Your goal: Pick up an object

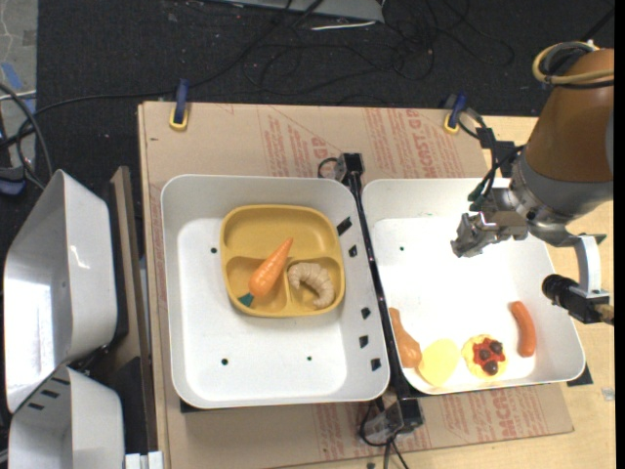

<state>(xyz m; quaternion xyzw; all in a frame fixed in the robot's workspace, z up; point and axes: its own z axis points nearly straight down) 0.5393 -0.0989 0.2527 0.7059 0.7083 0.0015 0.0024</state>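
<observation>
My gripper point(471, 236) hangs over the upper middle of the right bin point(430, 262), with nothing seen between its fingers. Along that bin's front lie an orange drumstick-shaped toy point(403, 336), a pale yellow disc point(439, 361), a small yellow pizza toy with red and dark toppings point(485, 354) and a red-orange sausage point(524, 327). All sit well below the gripper in the view. In the left bin point(195, 360) a yellow divided plate point(239, 228) holds a carrot point(270, 267) and a pale shrimp point(313, 281).
The two bins meet at a black-clipped divider point(363, 262). The bench is brown cardboard point(293, 140) with yellow clamps point(179, 115) at the back. White containers point(59, 291) stand off the left edge. Cables point(293, 37) run across the dark floor behind.
</observation>
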